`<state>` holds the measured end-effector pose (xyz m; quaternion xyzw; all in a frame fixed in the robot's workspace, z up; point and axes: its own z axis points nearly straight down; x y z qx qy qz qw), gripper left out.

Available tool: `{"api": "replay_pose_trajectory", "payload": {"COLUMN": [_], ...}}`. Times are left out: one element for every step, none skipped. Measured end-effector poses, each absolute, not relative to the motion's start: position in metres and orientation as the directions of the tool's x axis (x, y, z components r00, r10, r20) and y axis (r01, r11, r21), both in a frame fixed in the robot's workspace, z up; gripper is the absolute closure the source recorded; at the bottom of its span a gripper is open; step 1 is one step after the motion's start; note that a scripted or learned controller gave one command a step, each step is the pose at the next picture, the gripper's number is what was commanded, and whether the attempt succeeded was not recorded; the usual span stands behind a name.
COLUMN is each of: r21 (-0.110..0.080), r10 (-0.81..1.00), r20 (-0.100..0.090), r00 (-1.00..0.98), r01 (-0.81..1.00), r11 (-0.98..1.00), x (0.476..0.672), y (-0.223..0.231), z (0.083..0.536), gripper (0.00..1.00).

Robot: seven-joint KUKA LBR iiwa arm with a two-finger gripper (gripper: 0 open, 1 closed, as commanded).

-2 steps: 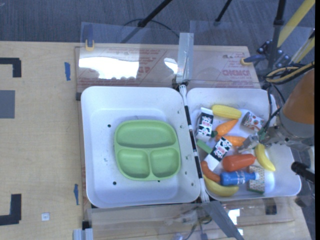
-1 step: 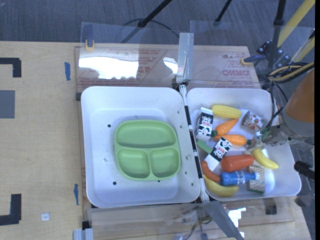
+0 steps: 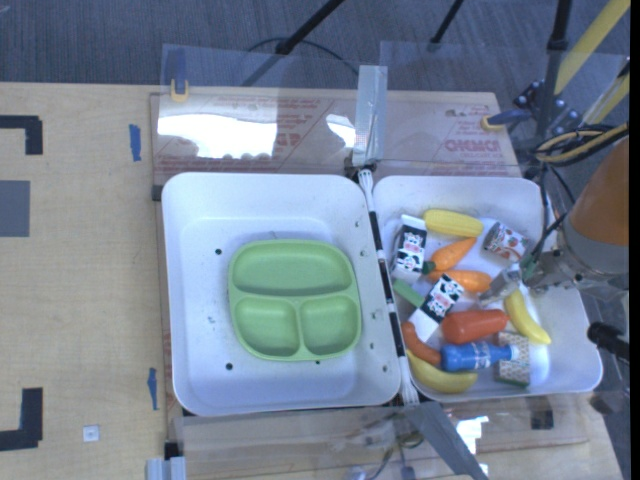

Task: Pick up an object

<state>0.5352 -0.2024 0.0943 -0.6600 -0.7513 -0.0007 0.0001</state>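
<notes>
Starting at the left, the left bin holds a green divided plate lying flat near its middle, three compartments facing up. Across the divider, the right bin is crowded with toy food. Nearest the divider stand two cow-print cartons, one above the other, with an orange carrot slanting between them. A yellow corn cob lies along the far side. Lower down, a red pepper sits just above a blue bottle, and a yellow banana curves along the near wall. A second banana lies towards the right, touching the pepper's end. The gripper hangs over this clutter (just above that second banana), beside a small printed can. Whether its fingers are apart or together cannot be told, and nothing is seen between them.
</notes>
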Motion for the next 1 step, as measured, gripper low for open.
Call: {"api": "replay_pose_trajectory", "payload": {"r21": [0.001], "r10": [0.992], "r20": [0.001], "r00": [-0.129], "r01": [0.992], "r11": [0.129], "x": [0.5352], "y": [-0.2024], "z": [0.0944], "gripper": [0.0]}}
